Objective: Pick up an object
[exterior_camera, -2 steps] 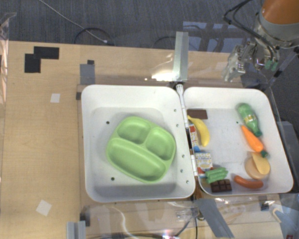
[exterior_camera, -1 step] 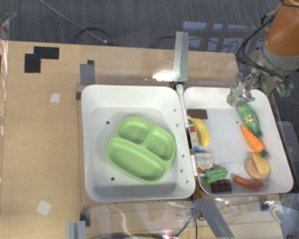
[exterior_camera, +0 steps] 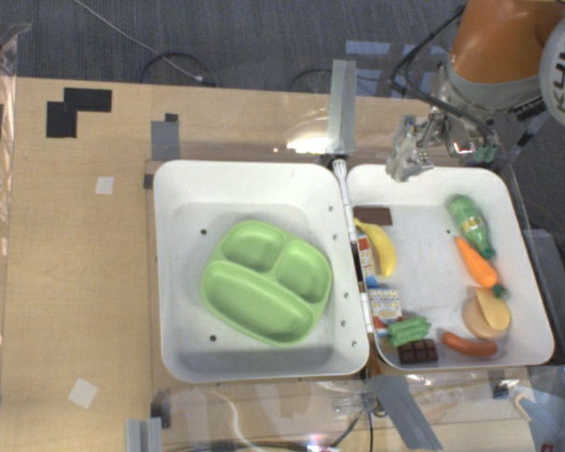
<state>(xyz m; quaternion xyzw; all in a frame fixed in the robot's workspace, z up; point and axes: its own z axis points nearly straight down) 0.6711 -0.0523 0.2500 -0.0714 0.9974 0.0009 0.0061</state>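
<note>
**Pincer above the back rim of the right bin**

The pincer (exterior_camera: 410, 153) hangs over the far rim of the right shallow white bin (exterior_camera: 527, 252), near its back left corner, with nothing between its pale metal fingers; whether they are spread or pressed together I cannot tell. Above it the grey wrist and broad orange band of the arm (exterior_camera: 499, 26) reach in from the upper right, with cables trailing around them.

The light wooden tabletop (exterior_camera: 66, 281) carries both bins side by side, with black tape marks near its far left corner and grey carpet beyond.

In the right bin lie the candidates for picking: a yellow toy banana (exterior_camera: 381, 245) by the left wall, a green plastic bottle (exterior_camera: 471, 222) and an orange toy carrot (exterior_camera: 476, 264) along the right side, a tan round piece (exterior_camera: 488, 314), a reddish sausage (exterior_camera: 469, 345), a dark brown chocolate block (exterior_camera: 417, 351), and a small green item (exterior_camera: 408, 329) near the front.

The left white bin (exterior_camera: 179, 347) holds a light green divided plate (exterior_camera: 266, 281) with three compartments.
</note>
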